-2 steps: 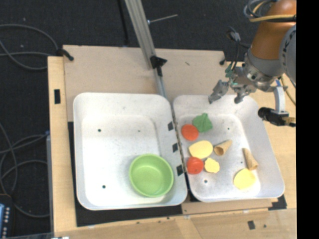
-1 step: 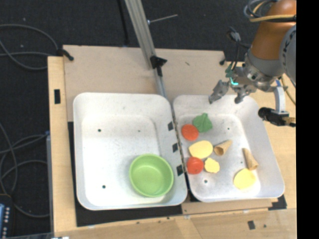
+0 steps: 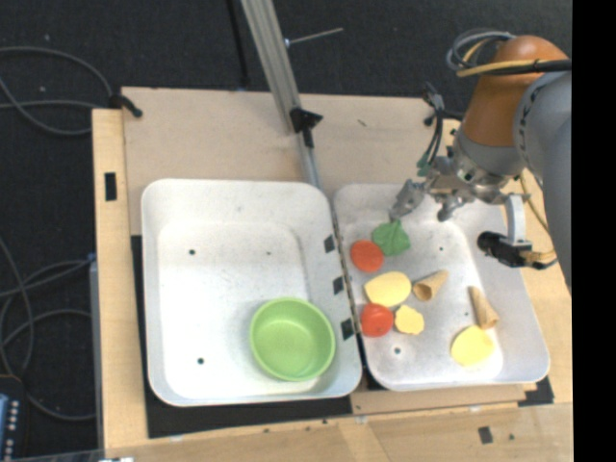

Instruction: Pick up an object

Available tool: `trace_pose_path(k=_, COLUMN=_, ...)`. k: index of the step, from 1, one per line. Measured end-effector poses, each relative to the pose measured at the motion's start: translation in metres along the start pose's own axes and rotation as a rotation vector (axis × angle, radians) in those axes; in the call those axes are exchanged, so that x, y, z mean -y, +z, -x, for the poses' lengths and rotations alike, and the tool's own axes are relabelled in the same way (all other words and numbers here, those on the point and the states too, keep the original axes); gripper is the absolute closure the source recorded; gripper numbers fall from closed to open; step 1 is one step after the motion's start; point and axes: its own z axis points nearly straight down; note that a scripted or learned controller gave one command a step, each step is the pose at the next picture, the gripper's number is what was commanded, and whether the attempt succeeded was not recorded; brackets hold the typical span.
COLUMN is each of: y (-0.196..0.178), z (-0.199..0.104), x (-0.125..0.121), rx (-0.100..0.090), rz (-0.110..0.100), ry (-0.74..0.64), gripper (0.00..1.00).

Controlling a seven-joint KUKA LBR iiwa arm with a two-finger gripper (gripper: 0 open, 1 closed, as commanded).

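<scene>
Hanging over the green toy (image 3: 391,237), the pincer (image 3: 423,198) blurs.

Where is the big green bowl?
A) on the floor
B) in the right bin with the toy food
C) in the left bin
C: the green bowl sits in the near right corner of the left bin, while the toy food lies in the right bin.

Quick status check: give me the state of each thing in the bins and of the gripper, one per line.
gripper: over right bin, above the green piece
green piece: lying in right bin
green bowl: upright, in left bin
two red balls: resting by the divider
two cones: on their sides
</scene>
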Motion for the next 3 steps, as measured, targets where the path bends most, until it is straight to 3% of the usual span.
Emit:
trace_pose_path(k=1, y=0.060, z=-0.001, x=0.008, rx=0.000, rz=-0.001, ry=0.001, gripper=0.00)
trace_pose_path(k=2, y=0.065, z=0.001, x=0.008, rx=0.002, rz=0.004, ry=0.003, gripper=0.00)
trace_pose_path(k=3, y=0.054, z=0.002, x=0.008, rx=0.001, rz=0.007, ry=0.004, gripper=1.00)
